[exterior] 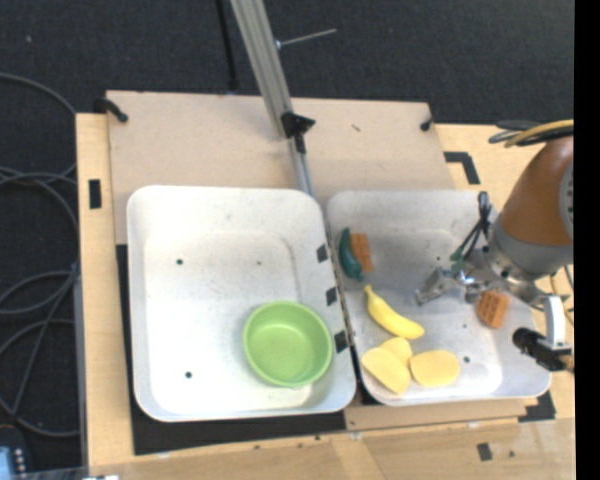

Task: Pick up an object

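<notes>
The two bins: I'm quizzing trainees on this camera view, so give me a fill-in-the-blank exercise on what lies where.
1. The green bowl sits in the ____ bin.
2. The banana lies in the right bin, and its colour is ____.
3. The gripper hangs over the ____ bin.
4. The orange block lies to the ____ of the banana.

Missing words: left; yellow; right; right

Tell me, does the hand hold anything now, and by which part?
Nothing is held. The hand hangs over bare floor of the right bin, with the banana lying apart from it.
</notes>
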